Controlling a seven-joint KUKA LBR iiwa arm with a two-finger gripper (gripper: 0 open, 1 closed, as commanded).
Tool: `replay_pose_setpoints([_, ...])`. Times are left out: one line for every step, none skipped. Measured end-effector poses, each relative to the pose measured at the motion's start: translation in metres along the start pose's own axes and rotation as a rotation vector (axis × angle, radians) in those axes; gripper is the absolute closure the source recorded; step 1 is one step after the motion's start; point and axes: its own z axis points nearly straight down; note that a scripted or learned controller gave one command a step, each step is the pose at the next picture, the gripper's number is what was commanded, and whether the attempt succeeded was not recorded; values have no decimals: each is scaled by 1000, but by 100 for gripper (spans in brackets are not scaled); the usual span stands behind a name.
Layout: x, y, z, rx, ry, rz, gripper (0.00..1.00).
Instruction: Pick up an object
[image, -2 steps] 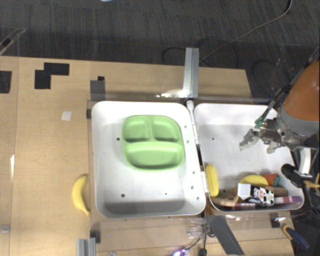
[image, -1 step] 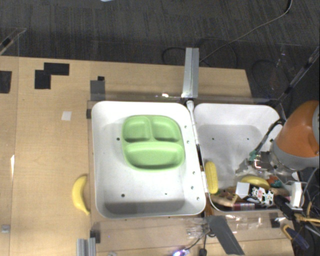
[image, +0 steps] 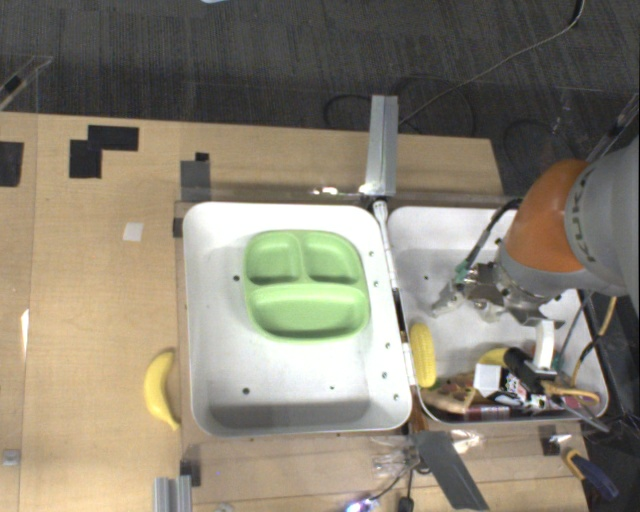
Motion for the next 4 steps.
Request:
replay_pose_setpoints([14, 113, 5, 11, 1, -194, 0])
replay_pose_setpoints([-5, 74, 3, 9, 0, -76, 0])
replay_pose_setpoints([-30, 5, 1, 5, -1, 69, 0])
replay_pose_setpoints([-84, -57, -1, 1, -4, 84, 0])
